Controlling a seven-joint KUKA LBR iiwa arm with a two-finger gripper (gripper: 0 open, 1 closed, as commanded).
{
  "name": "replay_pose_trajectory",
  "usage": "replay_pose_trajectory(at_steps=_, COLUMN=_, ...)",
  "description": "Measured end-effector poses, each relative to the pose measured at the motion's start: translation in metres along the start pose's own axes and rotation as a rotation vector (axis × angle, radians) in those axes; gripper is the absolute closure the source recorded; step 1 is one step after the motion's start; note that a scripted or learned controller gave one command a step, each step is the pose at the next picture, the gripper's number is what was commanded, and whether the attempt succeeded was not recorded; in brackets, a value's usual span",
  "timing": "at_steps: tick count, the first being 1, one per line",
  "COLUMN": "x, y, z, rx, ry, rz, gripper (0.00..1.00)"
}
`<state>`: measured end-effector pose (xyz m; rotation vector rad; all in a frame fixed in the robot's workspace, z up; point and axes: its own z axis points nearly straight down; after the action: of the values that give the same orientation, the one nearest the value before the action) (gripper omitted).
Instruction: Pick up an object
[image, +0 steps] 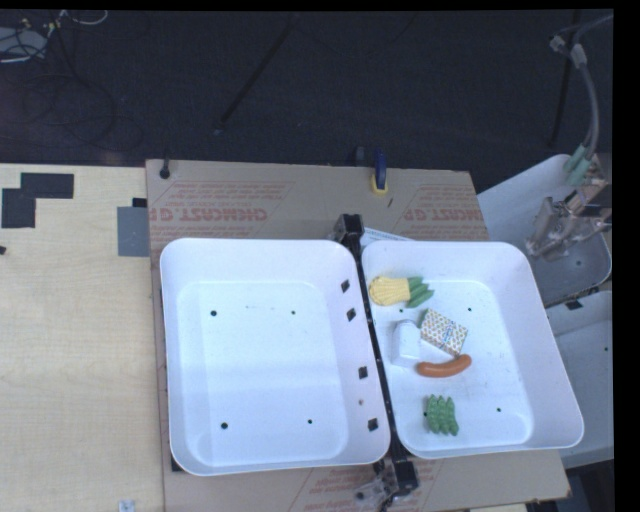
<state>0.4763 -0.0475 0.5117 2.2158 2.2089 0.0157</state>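
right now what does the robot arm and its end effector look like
At the right edge of the view, the end effector shows as a small, pale grey metal assembly with a tan-orange patch just above it. A thin, light-coloured cable curves upward from it, carrying a greenish fitting partway along. It is too small and blurred to make out markings or finer shapes.

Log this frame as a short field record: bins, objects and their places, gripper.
bins: two shallow white bins side by side, left bin, right bin
right bin contents: yellow toy corn cob with green husk; patterned small box; white block touching the box; orange-red toy sausage; green knobbly toy
gripper: near the view's upper right, away from the objects; nothing seen held
task state: no object picked up yet
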Motion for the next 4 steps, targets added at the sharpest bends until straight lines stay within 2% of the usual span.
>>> replay_pose_trajectory(at_steps=1, x=-0.013, y=-0.004, z=0.147, rx=0.03, ry=0.002, rz=-0.001, gripper=1.0)
replay_pose_trajectory(at_steps=2, x=0.025, y=0.005, z=0.153, rx=0.022, ry=0.002, rz=-0.006, gripper=1.0)
replay_pose_trajectory(at_steps=3, x=0.041, y=0.0, z=0.016, rx=0.002, ry=0.003, rz=-0.006, gripper=1.0)
replay_pose_trajectory(at_steps=4, x=0.055, y=-0.005, z=0.171, rx=0.032, ry=0.001, rz=-0.003, gripper=1.0)
